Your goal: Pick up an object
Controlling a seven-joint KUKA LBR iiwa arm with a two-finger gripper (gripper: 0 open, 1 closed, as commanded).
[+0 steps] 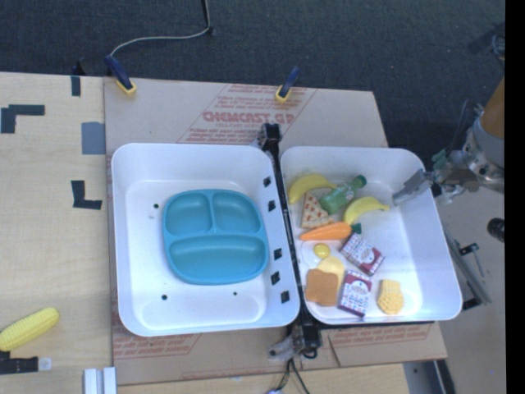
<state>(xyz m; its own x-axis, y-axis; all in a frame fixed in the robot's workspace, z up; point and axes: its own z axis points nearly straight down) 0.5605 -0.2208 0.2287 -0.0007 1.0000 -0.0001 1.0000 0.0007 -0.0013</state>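
Grey metal fingers of the gripper (408, 190) reach in over the right rim of the right bin (426, 236), hanging above bare white floor with nothing between them; whether they are spread or closed is too small and blurred to tell. Taking that bin as the landmark, every candidate lies toward its left half. Nearest the gripper is a yellow banana (365, 209), just left of the fingertips, with a green bottle (343, 193) beside it and a second banana (308, 185) at the bin's upper left. Below them sit a pizza slice (313, 212) and an orange carrot (326, 231), then a red-and-white packet (362, 254) near the middle. Along the bin's near edge lie a tan bread slice (322, 286), another packet (355, 293) and a yellow corn piece (390, 296). These look like hollow plastic play food: light, stiff and likely slick, so a curved piece could squirt out of a pinch. The nearest banana seems the easiest pick, gripped across its narrow middle. Left of this bin stands the left bin (131, 220) holding a blue divided plate (216, 235), and well beyond, on the bench, lies a corn cob (29, 327).
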